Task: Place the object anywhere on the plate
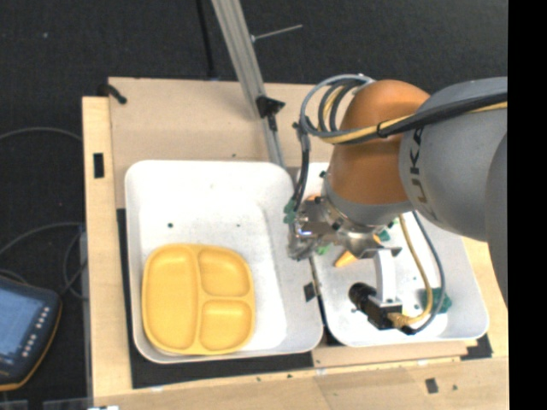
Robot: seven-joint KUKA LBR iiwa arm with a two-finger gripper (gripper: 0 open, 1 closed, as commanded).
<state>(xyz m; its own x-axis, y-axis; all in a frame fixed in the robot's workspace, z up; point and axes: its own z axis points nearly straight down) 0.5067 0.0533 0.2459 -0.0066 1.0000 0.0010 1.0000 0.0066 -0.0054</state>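
A yellow plate [199, 298] with three compartments lies in the left white bin [214, 186], toward its near-left corner, with its long axis running left to right across the bin; one large compartment takes up the left half and two smaller ones sit stacked on the right. The grey arm [453, 161] with its orange band [372, 143] reaches in from the right and hangs over the seam between the two bins, its wrist covering much of the right white bin [466, 310]. The end effector [329, 237] sits under the wrist near the left bin's right wall; whether it is wide, narrow or holding anything cannot be told from here. A small yellow piece [344, 260] peeks out just below the wrist, over the right bin, too hidden to name or to judge its direction. Dark letters on the arm's grey shell read partly as "UK". A tablet-like device [24, 323] lies off the desk [107, 229] at left.
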